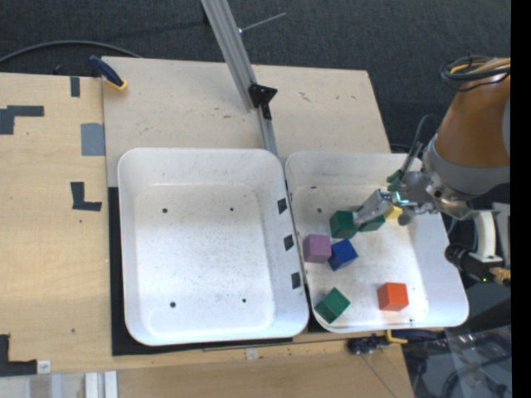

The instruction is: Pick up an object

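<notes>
The gripper hangs low in the right bin, reaching in from the right on the grey arm with its orange band. From this slanted overhead camera, whether it is spread or pressed together cannot be told; the tip is small and blurred against the blocks around it.

In this one view, the gripper's tip sits at or just beside a dark green block, with a small yellow piece close behind it toward the wrist. Whether the tip touches the green block is unclear. Just below lie a purple cube and a blue cube, touching or nearly so. A second green block and an orange cube rest well apart nearer the front wall. The left bin lies alongside.

The likely target is the dark green block under the tip. To do the grasp well, the tool should straddle that block squarely, aligned with its flat sides, and stay clear of the purple and blue cubes just beside it, since a nudge there could push the block away. A straight, slow lift would then show whether the hold is real.
</notes>
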### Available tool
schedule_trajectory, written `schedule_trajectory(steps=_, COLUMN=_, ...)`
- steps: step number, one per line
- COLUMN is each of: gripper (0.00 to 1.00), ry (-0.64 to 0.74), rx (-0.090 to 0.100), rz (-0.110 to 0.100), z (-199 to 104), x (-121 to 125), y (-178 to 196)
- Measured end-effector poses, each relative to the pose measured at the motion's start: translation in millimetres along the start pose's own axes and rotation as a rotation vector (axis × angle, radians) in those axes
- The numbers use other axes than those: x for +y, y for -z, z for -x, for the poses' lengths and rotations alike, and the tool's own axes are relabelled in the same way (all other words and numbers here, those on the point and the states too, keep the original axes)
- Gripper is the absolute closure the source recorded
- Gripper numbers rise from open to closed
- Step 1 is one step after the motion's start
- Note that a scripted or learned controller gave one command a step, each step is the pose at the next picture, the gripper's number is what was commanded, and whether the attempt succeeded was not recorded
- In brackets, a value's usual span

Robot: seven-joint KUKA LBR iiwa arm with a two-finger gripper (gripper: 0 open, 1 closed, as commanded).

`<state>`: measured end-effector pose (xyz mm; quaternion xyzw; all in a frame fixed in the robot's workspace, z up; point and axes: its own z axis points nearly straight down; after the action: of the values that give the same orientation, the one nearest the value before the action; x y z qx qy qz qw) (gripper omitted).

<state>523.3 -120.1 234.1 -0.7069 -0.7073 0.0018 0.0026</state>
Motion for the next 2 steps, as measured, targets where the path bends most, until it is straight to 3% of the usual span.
schedule_trajectory(steps=1, gripper=0.00, ry=0.001, rx=-0.001, rz=0.005, z=0, x=1, y=2)
schedule_trajectory(steps=2, gripper=0.00, ry=0.000, rx=0.000, rz=-0.002, z=0, x=-1, y=-62)
